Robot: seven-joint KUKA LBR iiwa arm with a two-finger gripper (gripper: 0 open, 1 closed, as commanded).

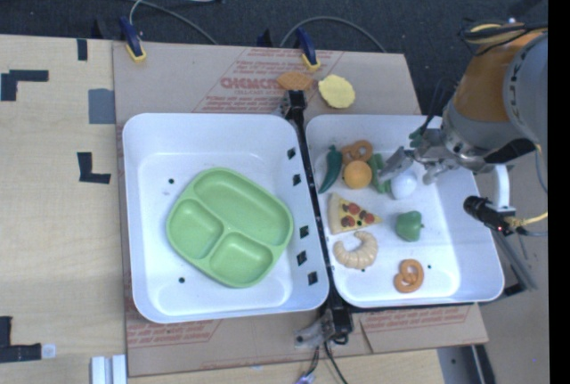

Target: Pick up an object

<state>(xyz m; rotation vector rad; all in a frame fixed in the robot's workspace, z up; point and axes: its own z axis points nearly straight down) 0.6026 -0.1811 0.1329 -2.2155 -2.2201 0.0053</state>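
Observation:
My gripper [412, 172] reaches in from the right over the upper middle of the right bin [472, 284]. Its two grey fingers stand apart, open, and nothing is held between them. A white egg-like ball [404, 187] lies just below the fingertips, close to them. Left of it lie an orange ball [357, 175], a brown pretzel [359, 149] and a green chili [331, 167]. Nearer the front are a pizza slice [350, 215], a green pepper [408, 226], a pale croissant [356, 250] and a small pretzel [409, 275].
The left bin [142, 195] holds a green divided plate [230, 226]. On the cardboard behind the bins lie a yellow piece [337, 92] and an orange-brown piece [297, 80]. The arm's grey and orange body [499, 97] rises over the right bin's right side.

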